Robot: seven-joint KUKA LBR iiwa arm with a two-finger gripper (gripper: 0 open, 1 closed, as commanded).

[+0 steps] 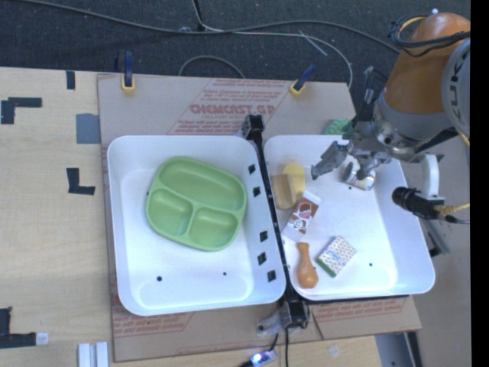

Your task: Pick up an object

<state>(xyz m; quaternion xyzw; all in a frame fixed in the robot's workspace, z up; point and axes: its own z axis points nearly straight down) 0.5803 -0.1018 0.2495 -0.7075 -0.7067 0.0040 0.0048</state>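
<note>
**Tool over right bin**

Reaching in from the right, tool (pixel 345 167) spread open, gripping nothing, above the right bin (pixel 382 235). Below: yellow block (pixel 294 180), carton (pixel 303 215), orange toy (pixel 306 266), green box (pixel 336 255). Green tray (pixel 197 203) in left bin (pixel 130 228). Cardboard-covered worktop (pixel 46 205).

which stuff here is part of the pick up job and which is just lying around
For the job: hand; yellow block; small carton; orange pear-shaped toy; green patterned box.

Lying about: green divided plate; two clamps; cables; cardboard sheet.

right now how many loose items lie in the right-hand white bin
4: a yellow-tan block by the divider, a small brown-white carton below it, an orange drumstick-shaped toy, a green patterned packet. The arm may hide more.
</note>
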